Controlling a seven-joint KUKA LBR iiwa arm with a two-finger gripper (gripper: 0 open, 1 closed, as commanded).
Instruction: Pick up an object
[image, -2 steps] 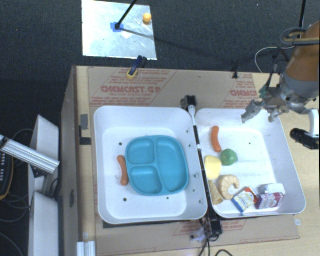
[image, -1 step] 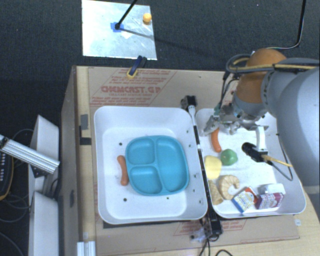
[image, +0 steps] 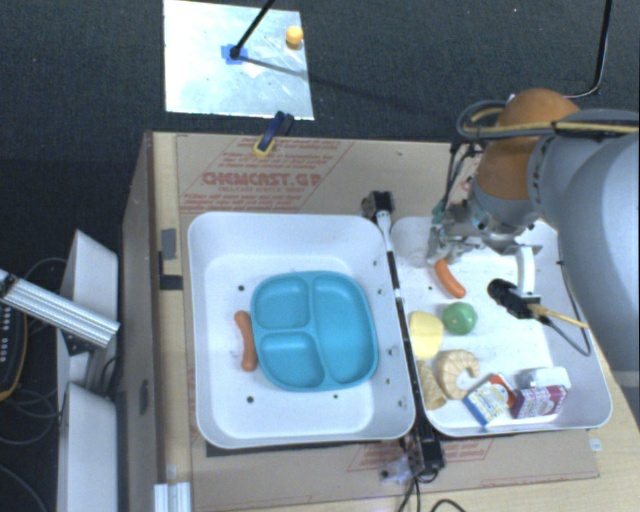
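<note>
currently the grey arm (image: 590, 190) reaches in from the right, orange band above its wrist, and places the claw (image: 443, 250) low over the far left part of the right bin (image: 505, 340). whether the claw is open or closed cannot be told from this angle, and nothing can be seen gripped in it. a small carrot (image: 450, 279) lies slantwise on the bin floor just beside and below the claw tip; contact between the two cannot be confirmed. nearer the camera in the same bin sit a green ball (image: 460, 318) and, touching its left side, a yellow lump (image: 425, 333) against the dividing wall. below these lies a tan ring-shaped bread piece (image: 450, 372), with another tan piece close on its left. along the near wall rest two small cartons side by side: a blue and white carton (image: 488, 399) and a dark red carton (image: 541, 393), both lying tilted. the left bin (image: 215, 300) holds a blue divided plate (image: 313, 330) set flat near its middle, three compartments showing. an orange sausage (image: 244, 340) lies on the bin floor just beside the plate's left edge, running lengthwise and not on the plate. both bins stand side by side, walls touching, on a cardboard sheet (image: 260, 180) with red print.
</note>
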